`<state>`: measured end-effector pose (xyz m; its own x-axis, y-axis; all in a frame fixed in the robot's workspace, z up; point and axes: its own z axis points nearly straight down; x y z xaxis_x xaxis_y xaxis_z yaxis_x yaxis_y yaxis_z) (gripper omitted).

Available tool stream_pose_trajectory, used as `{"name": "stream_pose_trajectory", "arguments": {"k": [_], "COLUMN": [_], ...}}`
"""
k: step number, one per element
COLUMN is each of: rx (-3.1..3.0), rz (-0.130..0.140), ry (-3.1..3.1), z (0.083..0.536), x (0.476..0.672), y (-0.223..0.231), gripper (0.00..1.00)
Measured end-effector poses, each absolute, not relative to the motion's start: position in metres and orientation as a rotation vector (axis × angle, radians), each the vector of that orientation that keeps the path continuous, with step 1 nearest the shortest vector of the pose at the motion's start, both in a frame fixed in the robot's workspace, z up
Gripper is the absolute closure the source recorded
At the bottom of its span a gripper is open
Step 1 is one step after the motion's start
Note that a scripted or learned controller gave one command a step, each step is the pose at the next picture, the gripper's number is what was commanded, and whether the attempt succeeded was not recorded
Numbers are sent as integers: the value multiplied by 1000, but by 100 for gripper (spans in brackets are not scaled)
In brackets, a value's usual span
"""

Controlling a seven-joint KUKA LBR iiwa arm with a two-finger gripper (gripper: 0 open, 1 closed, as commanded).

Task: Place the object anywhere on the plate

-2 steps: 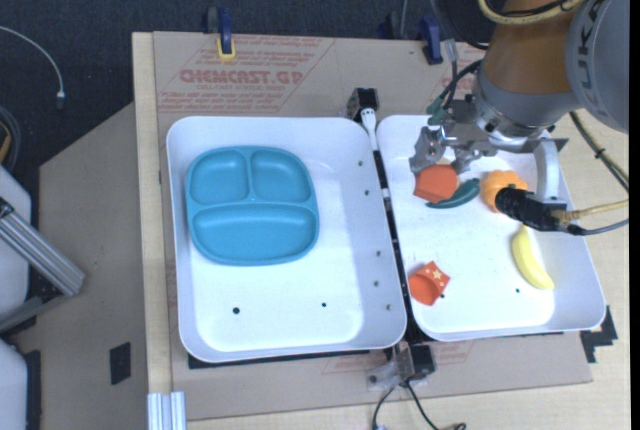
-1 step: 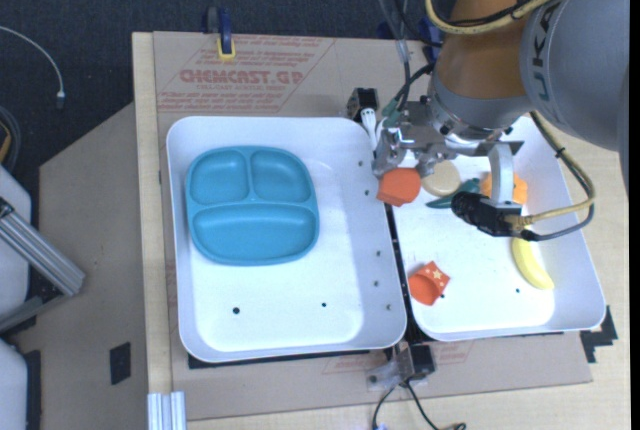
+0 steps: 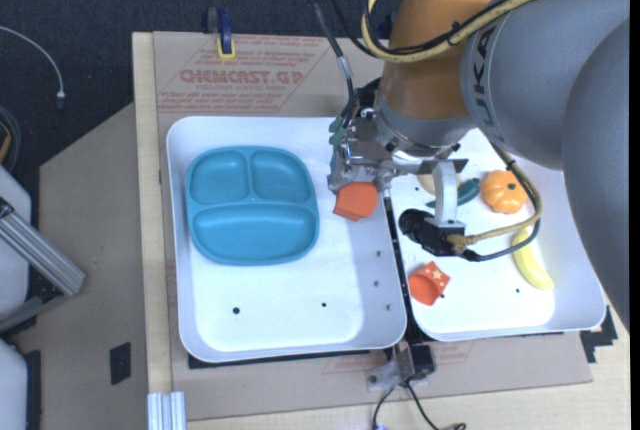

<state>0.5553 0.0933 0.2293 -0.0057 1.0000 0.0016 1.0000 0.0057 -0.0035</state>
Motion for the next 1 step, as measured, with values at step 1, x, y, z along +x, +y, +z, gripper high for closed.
{"name": "stream_pose_trajectory", "arguments": {"k": [1], "rx": [-2218], "rz": [5], "ry": [-2221], "z": [217], "x": [557], "y": [103], "gripper": [100]}}
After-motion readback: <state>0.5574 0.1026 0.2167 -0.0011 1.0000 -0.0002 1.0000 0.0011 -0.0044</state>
